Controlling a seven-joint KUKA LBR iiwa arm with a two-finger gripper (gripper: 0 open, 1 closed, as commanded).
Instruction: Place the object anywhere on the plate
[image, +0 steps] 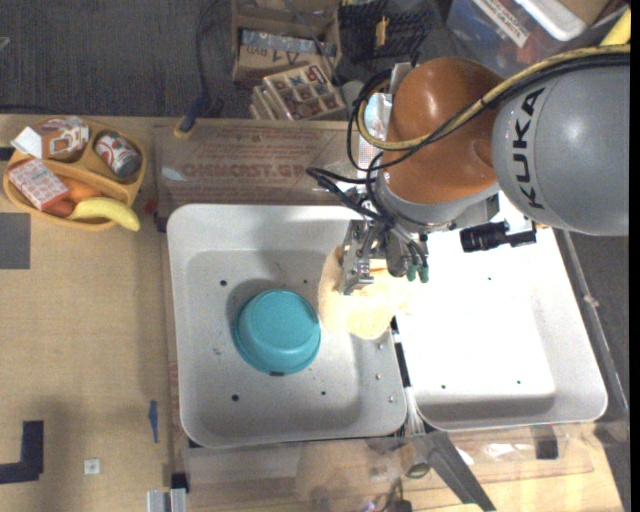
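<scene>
Claw (372, 272) state: cannot tell. Plate (358, 305) directly beneath; bowl (279, 331) left. Judgement: lower gently, release over plate middle.

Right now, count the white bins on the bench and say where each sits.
2. The left bin holds the teal bowl; the right bin adjoins it, its upper part hidden under the arm.

A robotics lab: a grey KUKA arm (560, 140) with an orange band reaches over two shallow white bins (190, 300) set side by side on a wooden bench (80, 350). Loose cables trail across the arm, a tray of toy food (70, 175) sits at the bench corner, and boxes crowd the dark floor behind.
</scene>
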